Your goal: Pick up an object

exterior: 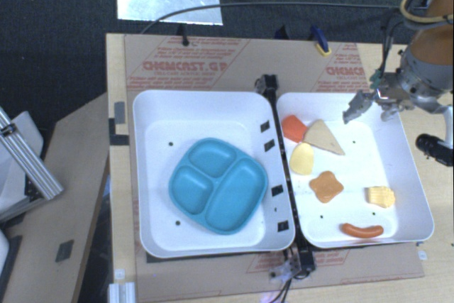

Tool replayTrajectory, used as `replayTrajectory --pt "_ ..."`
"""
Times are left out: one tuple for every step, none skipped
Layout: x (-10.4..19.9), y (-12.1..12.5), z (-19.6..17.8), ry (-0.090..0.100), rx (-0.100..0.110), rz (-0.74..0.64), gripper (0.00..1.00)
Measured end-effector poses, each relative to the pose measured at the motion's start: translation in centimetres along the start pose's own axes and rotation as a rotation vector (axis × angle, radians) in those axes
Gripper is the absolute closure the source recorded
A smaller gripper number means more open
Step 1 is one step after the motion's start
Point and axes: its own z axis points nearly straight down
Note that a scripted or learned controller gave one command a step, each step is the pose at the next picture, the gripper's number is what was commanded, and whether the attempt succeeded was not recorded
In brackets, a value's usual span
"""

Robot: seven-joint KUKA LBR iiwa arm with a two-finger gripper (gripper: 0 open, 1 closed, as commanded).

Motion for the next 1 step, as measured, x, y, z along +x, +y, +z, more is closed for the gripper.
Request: replayTrajectory --pt "0.33 -0.50 6.07 0.001 0.004 0.002 0.00"
